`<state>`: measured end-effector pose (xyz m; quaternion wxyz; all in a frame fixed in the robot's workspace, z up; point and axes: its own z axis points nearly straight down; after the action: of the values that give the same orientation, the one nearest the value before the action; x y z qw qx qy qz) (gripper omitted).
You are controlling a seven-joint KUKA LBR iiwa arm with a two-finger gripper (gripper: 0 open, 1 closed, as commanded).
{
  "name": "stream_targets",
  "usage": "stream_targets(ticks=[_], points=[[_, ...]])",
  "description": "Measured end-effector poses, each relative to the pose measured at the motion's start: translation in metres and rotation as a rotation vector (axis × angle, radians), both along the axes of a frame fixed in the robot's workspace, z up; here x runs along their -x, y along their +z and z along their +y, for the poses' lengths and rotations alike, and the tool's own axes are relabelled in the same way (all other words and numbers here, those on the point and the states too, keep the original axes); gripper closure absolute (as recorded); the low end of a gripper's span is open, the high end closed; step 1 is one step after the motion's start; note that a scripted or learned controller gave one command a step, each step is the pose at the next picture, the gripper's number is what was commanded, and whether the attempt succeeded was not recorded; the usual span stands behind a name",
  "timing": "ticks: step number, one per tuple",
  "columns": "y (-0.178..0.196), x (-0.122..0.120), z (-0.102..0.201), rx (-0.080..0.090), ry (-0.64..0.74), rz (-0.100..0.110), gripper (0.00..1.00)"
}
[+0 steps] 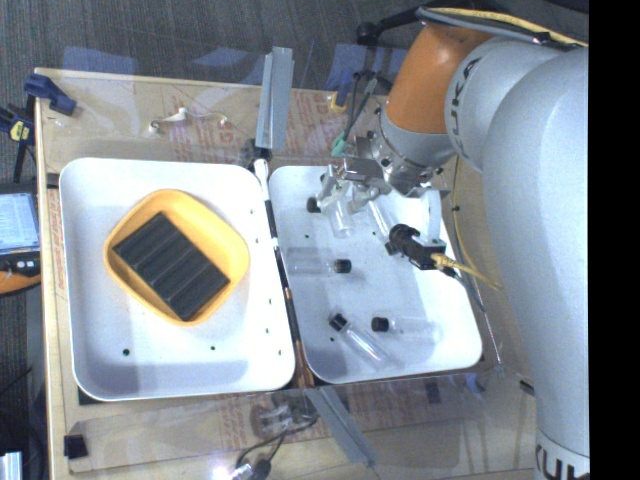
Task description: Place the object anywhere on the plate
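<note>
Setting: robotics laboratory | Evidence: grey-and-orange industrial arm (500,118) entering from the frame's right | two white bins (100,348) on a plywood bench (150,128), centre | loose cables (270,448), bottom centre | grey carpet (150,18), top

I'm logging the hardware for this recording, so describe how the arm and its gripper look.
The arm is bulky, with smooth, rounded light-grey casing and a wide orange band above the wrist, bearing dark KUKA lettering at its edge. The gripper is a small metallic assembly with pale, partly see-through parts. Thin dark and green cables run along the wrist.
</note>
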<state>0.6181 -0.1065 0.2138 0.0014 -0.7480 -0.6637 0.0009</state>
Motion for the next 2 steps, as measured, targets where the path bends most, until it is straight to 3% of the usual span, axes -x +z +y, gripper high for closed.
stream_targets(ticks=[1,2], points=[[-0.007,-0.002,0.043,-0.001,0.206,0.002,1.00],[-0.022,-0.012,0.059,-0.002,0.465,0.002,1.00]])
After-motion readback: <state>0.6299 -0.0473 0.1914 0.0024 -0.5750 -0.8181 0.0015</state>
